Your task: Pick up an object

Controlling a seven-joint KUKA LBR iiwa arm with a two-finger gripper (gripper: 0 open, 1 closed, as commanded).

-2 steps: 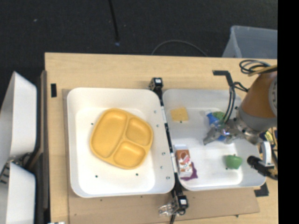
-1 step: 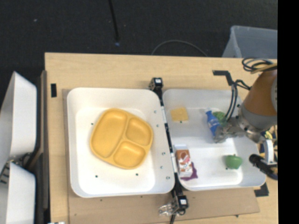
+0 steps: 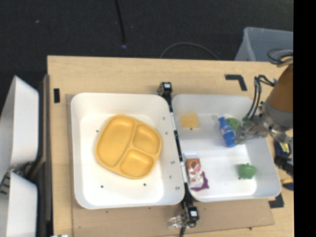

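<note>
Camera view: the pincer (image 3: pixel 239 135) reaches into the right bin (image 3: pixel 212 186) beside a blue bottle (image 3: pixel 226 131); its grip cannot be made out. The bottle, lying flat, looks light, stiff and slippery, best taken across its middle.

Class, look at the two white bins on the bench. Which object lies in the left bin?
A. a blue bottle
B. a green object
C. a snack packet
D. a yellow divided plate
D: the yellow divided plate lies alone in the left bin, while the blue bottle, green object and snack packet all lie in the right bin.
</note>
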